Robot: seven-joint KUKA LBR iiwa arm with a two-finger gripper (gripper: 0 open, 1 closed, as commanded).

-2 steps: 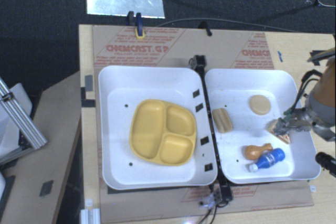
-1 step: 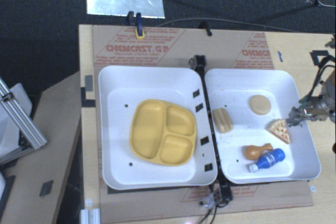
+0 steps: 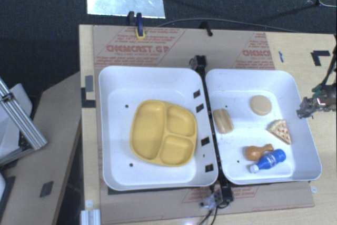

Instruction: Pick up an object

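The right white bin (image 3: 242,81) holds several items. A tan bread roll (image 3: 223,120) lies near its left wall and a round beige biscuit (image 3: 260,105) sits mid-bin. A pizza slice (image 3: 279,131) rests toward the right wall. At the front, a brown drumstick (image 3: 258,152) lies beside a blue bottle (image 3: 268,160) on its side. My gripper (image 3: 307,109) hangs at the bin's right rim, right of the biscuit and above the pizza slice, touching none of them.
The left white bin (image 3: 121,81) holds a yellow divided plate (image 3: 164,133). Black clips (image 3: 202,124) line the seam between the bins. Brown cardboard (image 3: 158,47) lies under both bins, and a blue-and-yellow clamp (image 3: 139,23) grips its far edge.
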